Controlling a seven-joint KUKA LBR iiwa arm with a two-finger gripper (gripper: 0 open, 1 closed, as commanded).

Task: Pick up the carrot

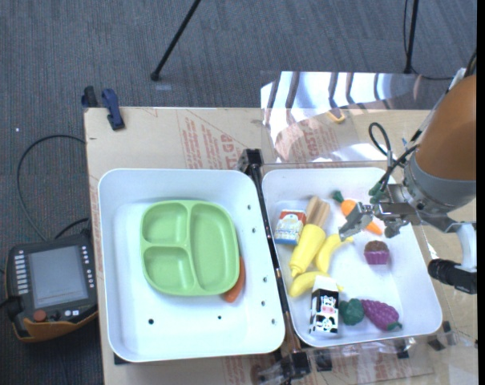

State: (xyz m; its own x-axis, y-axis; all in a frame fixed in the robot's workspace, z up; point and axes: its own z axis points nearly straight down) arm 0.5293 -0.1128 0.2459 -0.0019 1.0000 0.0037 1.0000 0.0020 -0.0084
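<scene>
Approach stage, we reckon: our two-finger gripper [373,218] hovers with fingers spread just over the small orange carrot with green top [351,206] in the right white bin [431,295]. Next we need a straight descent, then a closing pinch.

The gripper [373,220] is hanging over the right bin [422,275], its fingers spread open with nothing between them. The carrot [356,212] is lying just beside it, toward the bin's middle. A banana [330,249] is lying beyond the carrot, lower down. A purple cupcake [377,252] is sitting just below the gripper.
</scene>
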